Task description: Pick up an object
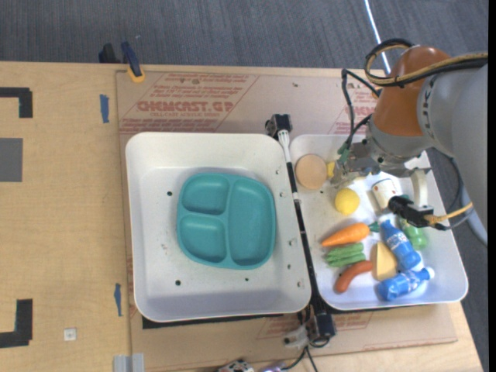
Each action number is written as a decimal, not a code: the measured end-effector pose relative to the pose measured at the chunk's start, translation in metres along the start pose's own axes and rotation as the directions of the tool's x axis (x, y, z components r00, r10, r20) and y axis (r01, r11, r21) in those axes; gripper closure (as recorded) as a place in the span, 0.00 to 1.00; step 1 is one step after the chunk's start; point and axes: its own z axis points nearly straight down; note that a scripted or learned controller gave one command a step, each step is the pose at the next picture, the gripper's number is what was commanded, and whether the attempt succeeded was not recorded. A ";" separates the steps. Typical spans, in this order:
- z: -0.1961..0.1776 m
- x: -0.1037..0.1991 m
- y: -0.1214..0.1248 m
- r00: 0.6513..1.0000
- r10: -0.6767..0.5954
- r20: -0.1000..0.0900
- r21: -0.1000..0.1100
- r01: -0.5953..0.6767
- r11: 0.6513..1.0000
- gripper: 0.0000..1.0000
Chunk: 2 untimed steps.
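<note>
Camera view: gripper [353, 163] is lowered beside the lemon [347, 201], presumably for picking; its opening cannot be told.

- Teal divided plate [227, 218] in a white left bin [147, 208].
- Yellow lemon [347, 201], just below the fingers.
- Orange carrot [346, 235], green beans [344, 254], red sausage [351, 276].
- Blue bottle [401, 246] with a white label.
- Tan bench [54, 231].
</note>
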 end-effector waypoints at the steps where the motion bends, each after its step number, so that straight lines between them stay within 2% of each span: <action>1: 0.000 0.000 0.000 1.000 0.000 0.000 0.001 0.000 1.000 0.00; 2: 0.010 0.015 -0.106 0.996 -0.085 -0.003 0.006 0.085 0.996 0.00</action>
